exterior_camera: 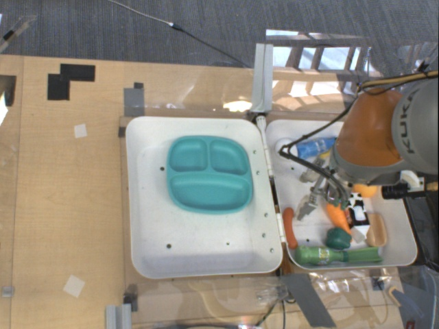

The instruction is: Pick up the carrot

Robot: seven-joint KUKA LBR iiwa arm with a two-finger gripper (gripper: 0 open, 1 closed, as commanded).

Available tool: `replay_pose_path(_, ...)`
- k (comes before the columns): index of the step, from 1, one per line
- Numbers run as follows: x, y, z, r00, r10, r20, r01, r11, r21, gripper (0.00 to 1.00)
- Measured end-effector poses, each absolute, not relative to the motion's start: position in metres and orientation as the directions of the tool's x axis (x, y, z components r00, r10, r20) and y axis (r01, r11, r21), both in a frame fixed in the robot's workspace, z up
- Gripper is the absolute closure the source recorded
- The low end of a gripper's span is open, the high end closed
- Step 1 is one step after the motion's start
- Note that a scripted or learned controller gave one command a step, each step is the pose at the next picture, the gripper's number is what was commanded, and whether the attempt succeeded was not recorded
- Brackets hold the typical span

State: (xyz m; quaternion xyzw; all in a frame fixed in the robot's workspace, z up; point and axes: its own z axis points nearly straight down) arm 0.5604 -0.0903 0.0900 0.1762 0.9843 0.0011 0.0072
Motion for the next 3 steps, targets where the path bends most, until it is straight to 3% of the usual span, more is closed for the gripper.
replay_pose_path(1,0.493,-0.120,0.091,-0.836,0.549,-0.018,0.549,0.836,0.010,0.00)
replay_pose_path(2,0.545,-0.122,0.089,-0.539,0.842,-0.008,0.842,0.539,0.010,0.00)
replay_pose_path(3,0.548,-0.120,0.102,-0.545,0.838,-0.014,0.838,0.546,0.019,1.00)
